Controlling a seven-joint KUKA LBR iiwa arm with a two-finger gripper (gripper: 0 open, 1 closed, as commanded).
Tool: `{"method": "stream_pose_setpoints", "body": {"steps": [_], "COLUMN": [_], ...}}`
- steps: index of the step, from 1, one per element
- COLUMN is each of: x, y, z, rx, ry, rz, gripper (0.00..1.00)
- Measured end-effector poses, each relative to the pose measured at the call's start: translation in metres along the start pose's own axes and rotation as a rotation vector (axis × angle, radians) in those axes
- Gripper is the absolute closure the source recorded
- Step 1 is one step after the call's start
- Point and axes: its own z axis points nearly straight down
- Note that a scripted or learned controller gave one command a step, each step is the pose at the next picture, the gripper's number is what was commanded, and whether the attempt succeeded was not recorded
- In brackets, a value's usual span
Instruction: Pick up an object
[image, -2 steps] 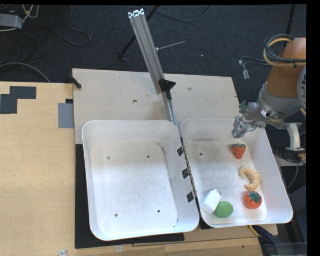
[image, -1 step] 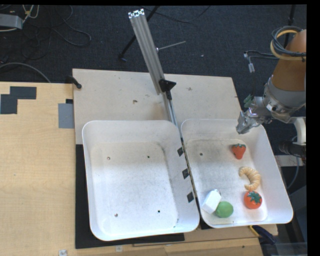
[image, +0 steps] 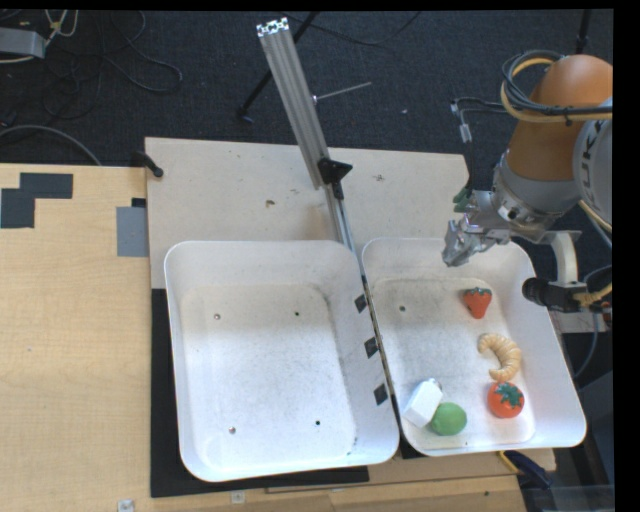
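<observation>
— Dark floor with cables surrounds a pale counter (image: 240, 190). What sits on it?

— Two shallow white bins. Left bin (image: 262, 360): bare. Right bin (image: 560, 400): a white block (image: 422, 401) touching a green ball (image: 449, 419) at the near edge, a strawberry (image: 478, 301), a pale curled piece (image: 501, 353), then a tomato (image: 506, 400).

— And the arm?

— Its pincer (image: 458, 250) hangs over the right bin's far edge, left of the strawberry, pinching nothing visible; I cannot tell whether it is spread.

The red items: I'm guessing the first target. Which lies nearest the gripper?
The strawberry, just below the gripper. The tomato sits far lower, beyond the croissant.
</observation>
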Motion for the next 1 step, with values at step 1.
{"method": "stream_pose_setpoints", "body": {"steps": [1], "x": [0.0506], "y": [0.0064], "z": [-0.0089], "rx": [-0.002], "ry": [0.0], "rz": [-0.001], "gripper": [1.0]}}
